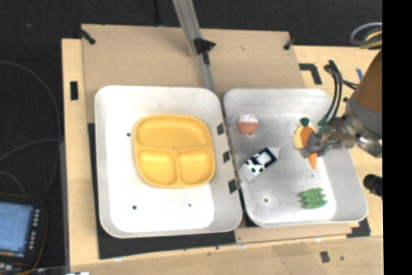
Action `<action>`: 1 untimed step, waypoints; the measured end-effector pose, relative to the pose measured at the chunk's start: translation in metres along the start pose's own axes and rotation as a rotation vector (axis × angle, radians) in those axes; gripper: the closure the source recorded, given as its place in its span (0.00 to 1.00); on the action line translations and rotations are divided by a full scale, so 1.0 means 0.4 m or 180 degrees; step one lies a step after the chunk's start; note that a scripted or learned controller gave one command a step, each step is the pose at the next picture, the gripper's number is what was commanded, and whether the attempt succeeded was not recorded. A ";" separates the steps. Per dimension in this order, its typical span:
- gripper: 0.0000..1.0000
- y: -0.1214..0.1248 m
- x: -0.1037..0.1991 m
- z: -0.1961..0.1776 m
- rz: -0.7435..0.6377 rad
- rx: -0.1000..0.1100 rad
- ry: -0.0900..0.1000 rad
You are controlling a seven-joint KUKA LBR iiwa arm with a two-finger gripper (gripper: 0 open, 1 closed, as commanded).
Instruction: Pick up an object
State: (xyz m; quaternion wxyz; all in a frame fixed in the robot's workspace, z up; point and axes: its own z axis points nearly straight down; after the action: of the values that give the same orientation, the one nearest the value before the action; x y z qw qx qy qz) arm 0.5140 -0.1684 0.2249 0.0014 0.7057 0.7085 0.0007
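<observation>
L bin (pixel 116 203) holds yellow divided tray (pixel 174 150); R bin (pixel 283 103) has cupcake (pixel 248 124) at 11, cow toy (pixel 259 162) ctr, green toy (pixel 313 198) at 5, carrot (pixel 307 142) at 3 by my gripper (pixel 320 142), grip state can't tell.

I see the bench (pixel 180 55), a tan board across the frame's centre. Two shallow white bins rest directly on it, side by side and touching: the left bin (pixel 112 203) at centre-left, the right bin (pixel 341 203) at centre-right. A metal rail (pixel 183 3) rises from the upper-centre bench edge.
</observation>
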 end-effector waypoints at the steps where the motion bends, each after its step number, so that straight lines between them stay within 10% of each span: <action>1: 1.00 0.063 0.113 0.019 -0.0010 0.0002 0.0004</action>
State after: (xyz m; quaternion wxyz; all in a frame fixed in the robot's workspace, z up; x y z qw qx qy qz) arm 0.5392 -0.1230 0.2172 0.0007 0.7046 0.7096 0.0009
